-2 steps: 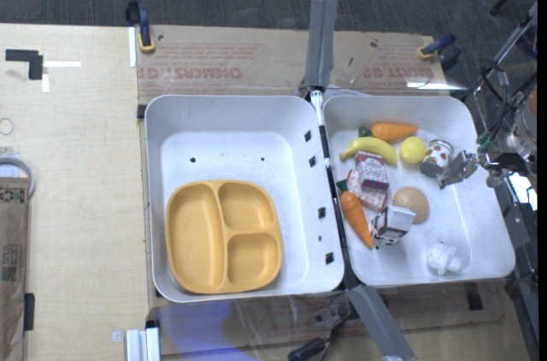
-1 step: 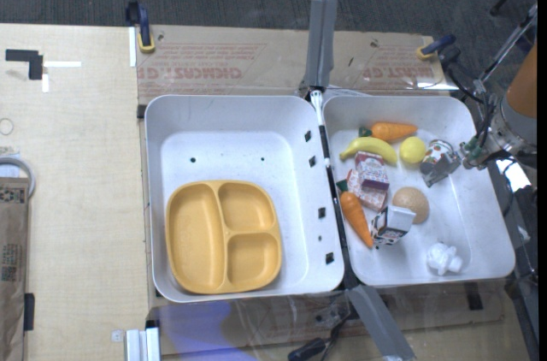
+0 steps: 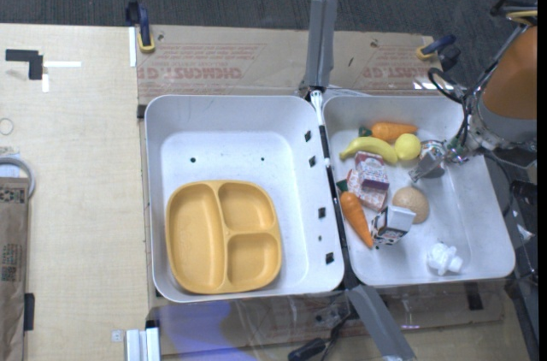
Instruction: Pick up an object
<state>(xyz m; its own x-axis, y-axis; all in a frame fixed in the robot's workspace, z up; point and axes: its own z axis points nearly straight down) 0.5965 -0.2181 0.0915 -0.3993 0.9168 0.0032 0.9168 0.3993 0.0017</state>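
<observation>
The right bin (image 3: pixel 480 218) holds a yellow banana (image 3: pixel 369 147), a lemon (image 3: pixel 408 147), an orange carrot (image 3: pixel 393 129) at the back and a second carrot (image 3: pixel 355 218) lying along the left wall. Beside these are a pink packet (image 3: pixel 371 180), a beige round thing (image 3: pixel 410 201), a small black-and-white carton (image 3: pixel 391 224) and a crumpled white object (image 3: pixel 444 258). My gripper (image 3: pixel 430 160) reaches in from the right. It hangs low in this bin, just right of the lemon and above the beige round thing.
The left bin (image 3: pixel 222 104) carries a yellow divided plate (image 3: pixel 224 235) in its front half. A grey divider post (image 3: pixel 321 43) stands behind the seam between the bins. Cardboard (image 3: pixel 222 60) lies behind the bins, with clamps at its corners.
</observation>
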